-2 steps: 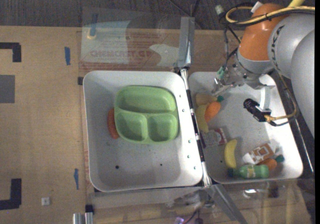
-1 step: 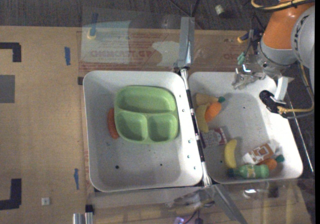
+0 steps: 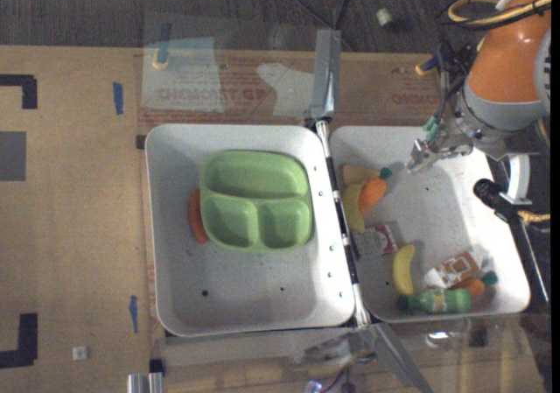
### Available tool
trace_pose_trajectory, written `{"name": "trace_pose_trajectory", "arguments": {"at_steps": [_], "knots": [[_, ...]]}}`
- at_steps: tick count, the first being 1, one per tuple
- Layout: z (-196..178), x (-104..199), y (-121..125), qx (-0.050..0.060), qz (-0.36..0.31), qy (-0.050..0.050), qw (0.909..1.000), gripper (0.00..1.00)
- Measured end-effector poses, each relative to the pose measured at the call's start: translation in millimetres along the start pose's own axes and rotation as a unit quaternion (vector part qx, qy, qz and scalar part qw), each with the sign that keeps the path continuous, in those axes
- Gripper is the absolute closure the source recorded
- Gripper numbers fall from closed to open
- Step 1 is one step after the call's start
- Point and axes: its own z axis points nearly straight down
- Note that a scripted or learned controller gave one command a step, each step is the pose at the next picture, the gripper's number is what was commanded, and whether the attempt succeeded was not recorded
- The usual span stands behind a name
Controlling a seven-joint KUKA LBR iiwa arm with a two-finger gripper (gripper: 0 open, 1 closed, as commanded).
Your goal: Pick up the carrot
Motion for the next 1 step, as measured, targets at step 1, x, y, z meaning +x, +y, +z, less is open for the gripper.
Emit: {"name": "trace_pose_trajectory", "arguments": {"at_steps": [1], "knots": [[9.6,47.1,-57.7,0.0,-0.019,0.0,0.9998,1.0]]}}
